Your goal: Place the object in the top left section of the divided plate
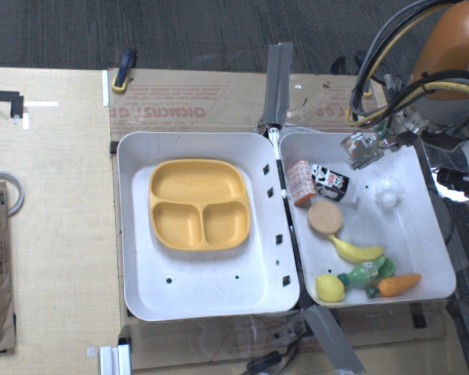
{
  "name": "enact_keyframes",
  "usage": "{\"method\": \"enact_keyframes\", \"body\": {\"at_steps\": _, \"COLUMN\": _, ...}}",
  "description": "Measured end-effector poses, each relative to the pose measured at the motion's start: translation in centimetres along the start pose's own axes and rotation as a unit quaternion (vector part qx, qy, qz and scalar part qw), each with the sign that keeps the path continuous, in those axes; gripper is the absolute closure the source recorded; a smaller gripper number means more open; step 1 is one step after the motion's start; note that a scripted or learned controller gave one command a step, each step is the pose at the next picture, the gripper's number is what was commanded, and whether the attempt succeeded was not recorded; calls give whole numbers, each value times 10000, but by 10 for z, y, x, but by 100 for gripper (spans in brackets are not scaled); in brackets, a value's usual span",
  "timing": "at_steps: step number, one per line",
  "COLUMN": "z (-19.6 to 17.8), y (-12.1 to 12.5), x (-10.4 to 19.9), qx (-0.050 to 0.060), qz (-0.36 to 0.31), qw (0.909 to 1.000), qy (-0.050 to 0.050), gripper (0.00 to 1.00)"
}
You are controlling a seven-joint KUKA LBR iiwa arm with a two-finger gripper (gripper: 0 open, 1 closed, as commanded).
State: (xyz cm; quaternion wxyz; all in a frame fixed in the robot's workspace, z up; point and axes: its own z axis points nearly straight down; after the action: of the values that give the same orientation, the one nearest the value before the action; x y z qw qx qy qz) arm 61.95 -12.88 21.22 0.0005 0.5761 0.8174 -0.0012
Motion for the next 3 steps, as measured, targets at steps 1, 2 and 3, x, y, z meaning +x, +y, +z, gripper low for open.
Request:
{"method": "enact_keyframes", "body": {"at_steps": 1, "z": -37, "y": 11, "x": 105, "qx": -5, "qz": -2135, "qw": 9769, "qy": 4, "gripper": 100}}
{"method": "enact_keyframes", "body": {"at_steps": 2, "z": 21, "y": -33, "x": 162, "qx": 5, "qz": -1674, "qw": 9859, "qy": 11, "gripper": 100}}
{"method": "enact_keyframes", "body": {"at_steps": 3, "z": 21, "y": -12, "x": 217, "qx": -6, "qz": -2390, "qw": 9710, "qy": 3, "gripper": 100}}
